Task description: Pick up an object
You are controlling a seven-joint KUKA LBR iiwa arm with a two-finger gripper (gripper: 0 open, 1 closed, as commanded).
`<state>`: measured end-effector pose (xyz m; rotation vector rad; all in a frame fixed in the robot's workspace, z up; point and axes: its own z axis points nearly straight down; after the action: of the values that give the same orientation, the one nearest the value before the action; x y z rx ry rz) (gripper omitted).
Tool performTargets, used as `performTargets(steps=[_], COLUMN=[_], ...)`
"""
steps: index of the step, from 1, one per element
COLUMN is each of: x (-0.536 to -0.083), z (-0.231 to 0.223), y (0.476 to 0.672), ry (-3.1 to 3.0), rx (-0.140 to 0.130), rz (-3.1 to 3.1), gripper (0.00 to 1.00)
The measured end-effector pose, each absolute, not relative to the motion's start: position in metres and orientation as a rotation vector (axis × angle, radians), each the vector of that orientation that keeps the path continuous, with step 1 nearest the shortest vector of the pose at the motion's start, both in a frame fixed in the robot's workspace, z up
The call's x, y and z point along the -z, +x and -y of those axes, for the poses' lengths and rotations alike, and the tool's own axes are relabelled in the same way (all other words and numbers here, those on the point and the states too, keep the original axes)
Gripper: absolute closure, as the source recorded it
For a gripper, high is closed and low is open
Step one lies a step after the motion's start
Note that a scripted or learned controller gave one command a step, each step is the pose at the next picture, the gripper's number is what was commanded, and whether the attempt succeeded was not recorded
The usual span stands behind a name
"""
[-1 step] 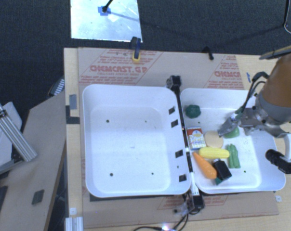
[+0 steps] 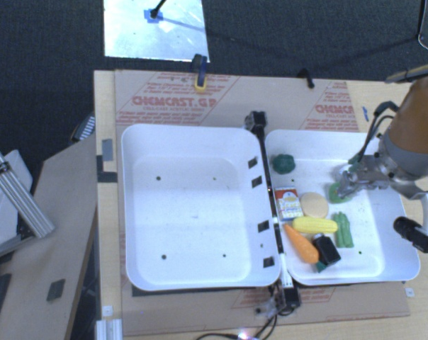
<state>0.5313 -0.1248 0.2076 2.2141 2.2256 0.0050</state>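
The right bin [image 2: 370, 268] holds several small items: a dark green lump [image 2: 283, 163], a red and white box [image 2: 288, 204], a round cream piece [image 2: 314, 205], a yellow corn-like piece [image 2: 315, 225], an orange carrot [image 2: 301, 243], a black block [image 2: 327, 250] and a green pod [image 2: 344, 229]. My gripper [image 2: 344, 188] reaches down from the right over a light green object [image 2: 337, 193] near the bin's middle right. The fingers sit right at this object; their state is unclear.
The left bin [image 2: 193, 204] lies beside the right one, with a black divider clip strip [image 2: 267, 204] between them. Cardboard [image 2: 178, 98] lies under both bins. A black part [image 2: 412, 234] of the arm overhangs the right bin's right rim.
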Motion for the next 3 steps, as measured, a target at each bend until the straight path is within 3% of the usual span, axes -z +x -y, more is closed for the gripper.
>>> performTargets(steps=[1, 2, 3], x=[-0.269, -0.537, -0.490], z=[-0.011, -0.059, -0.022], y=[0.527, 0.589, 0.649], ry=[2.201, 2.203, 2.223], rx=[-0.016, -0.026, 0.004], rz=[-2.241, -2.221, -2.219], gripper=[1.00, 1.00, 1.00])
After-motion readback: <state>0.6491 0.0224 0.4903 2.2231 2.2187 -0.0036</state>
